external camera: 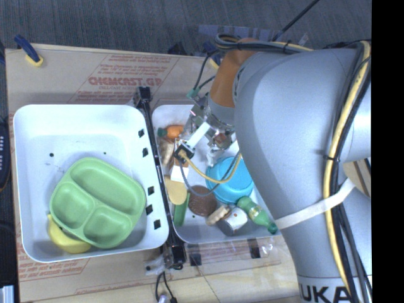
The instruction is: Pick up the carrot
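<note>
The carrot (172, 132) is a small orange piece lying at the far left corner of the right bin (165, 113), close to the divider between the bins. My gripper (199, 141) hangs low in that same bin, just right of the carrot and slightly nearer the camera. The grey arm with its orange band (226, 74) covers much of the bin's right side. Nothing shows in the gripper's grasp, and the carrot rests on the bin floor.
The right bin also holds a blue bowl (231, 177), a brown disc (202, 201), a green bottle (255, 212), a pale wooden spoon (177, 191) and a grey-white block (234, 220). In the left bin (38, 125), a green divided plate (98, 201) lies over a yellow object (65, 240).
</note>
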Robot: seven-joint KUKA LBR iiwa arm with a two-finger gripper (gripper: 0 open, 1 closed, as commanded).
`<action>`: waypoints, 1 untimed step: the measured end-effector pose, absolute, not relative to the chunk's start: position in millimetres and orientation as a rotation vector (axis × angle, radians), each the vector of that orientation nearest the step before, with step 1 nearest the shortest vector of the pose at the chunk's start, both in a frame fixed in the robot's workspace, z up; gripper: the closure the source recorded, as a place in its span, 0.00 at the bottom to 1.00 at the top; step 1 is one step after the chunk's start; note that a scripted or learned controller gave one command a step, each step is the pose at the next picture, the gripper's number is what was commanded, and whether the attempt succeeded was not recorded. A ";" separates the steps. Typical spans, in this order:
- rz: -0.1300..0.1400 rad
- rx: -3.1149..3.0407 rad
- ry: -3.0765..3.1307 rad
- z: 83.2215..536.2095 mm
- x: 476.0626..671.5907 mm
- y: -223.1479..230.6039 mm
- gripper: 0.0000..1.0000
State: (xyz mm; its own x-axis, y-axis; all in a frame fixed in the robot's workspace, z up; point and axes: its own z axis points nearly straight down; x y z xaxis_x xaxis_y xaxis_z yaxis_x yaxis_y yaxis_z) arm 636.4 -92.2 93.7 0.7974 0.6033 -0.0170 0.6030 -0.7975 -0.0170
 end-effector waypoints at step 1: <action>0.032 -2.961 -1.012 102.9 637.3 -90.3 1.00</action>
State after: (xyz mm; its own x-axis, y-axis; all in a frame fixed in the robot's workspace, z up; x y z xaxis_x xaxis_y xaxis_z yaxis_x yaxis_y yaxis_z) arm 637.3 -90.3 102.9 0.7905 0.6123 -0.0154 0.6120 -0.7906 -0.0185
